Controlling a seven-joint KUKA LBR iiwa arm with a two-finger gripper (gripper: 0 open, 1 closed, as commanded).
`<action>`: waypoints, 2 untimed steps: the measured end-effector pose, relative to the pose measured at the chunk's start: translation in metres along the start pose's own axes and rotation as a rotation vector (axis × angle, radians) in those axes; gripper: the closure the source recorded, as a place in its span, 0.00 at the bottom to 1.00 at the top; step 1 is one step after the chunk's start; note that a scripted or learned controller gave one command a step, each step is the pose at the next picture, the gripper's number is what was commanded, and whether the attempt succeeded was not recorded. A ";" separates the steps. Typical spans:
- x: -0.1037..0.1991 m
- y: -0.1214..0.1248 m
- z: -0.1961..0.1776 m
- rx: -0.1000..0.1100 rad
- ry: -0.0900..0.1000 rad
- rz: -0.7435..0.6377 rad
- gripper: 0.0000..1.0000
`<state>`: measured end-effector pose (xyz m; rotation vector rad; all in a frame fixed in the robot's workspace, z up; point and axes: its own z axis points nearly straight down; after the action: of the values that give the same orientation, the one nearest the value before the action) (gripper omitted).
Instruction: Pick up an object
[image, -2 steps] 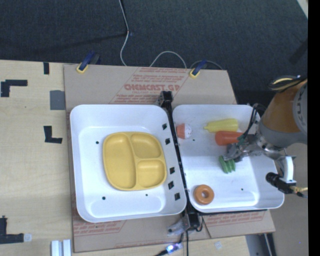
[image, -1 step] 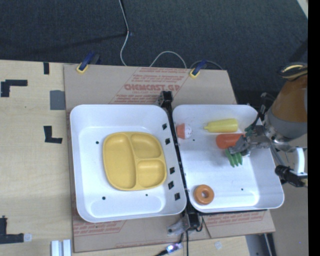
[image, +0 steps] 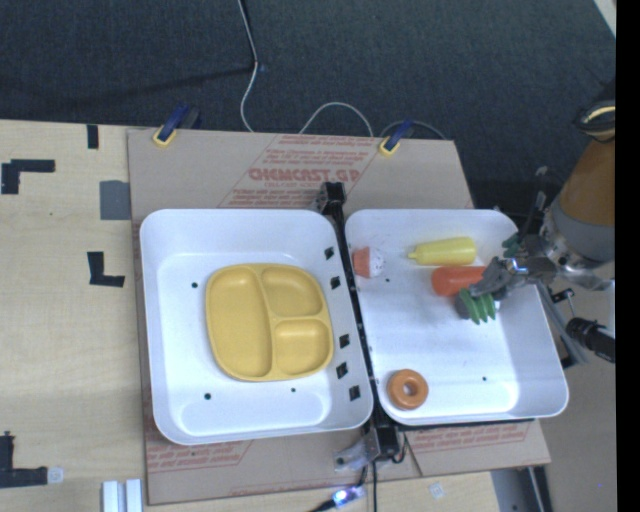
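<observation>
Cardboard-covered bench (image: 300, 170) under two white bins, dark carpet in upper frame. Left bin (image: 170, 240) holds yellow divided plate (image: 268, 321). Right bin (image: 530, 385): carrot (image: 458, 279) with green top (image: 479, 305), yellow corn piece (image: 441, 251), small pink-white item (image: 368, 262), doughnut (image: 407, 388) at lower left. I see gripper (image: 497, 275) at bin's right side, right at carrot top; whether jaws open or gripping, cannot tell. Risk, I judge: fingers catch only floppy greens, carrot slips; corn nearby could get nudged. Right rim close to wrist; open floor at bin centre.
</observation>
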<state>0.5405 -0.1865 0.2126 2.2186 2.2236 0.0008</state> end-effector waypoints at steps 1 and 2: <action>-0.007 -0.002 -0.046 -0.002 -0.001 0.001 1.00; 0.046 0.008 -0.050 0.001 0.001 -0.003 1.00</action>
<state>0.5479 -0.1401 0.2623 2.2154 2.2280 0.0009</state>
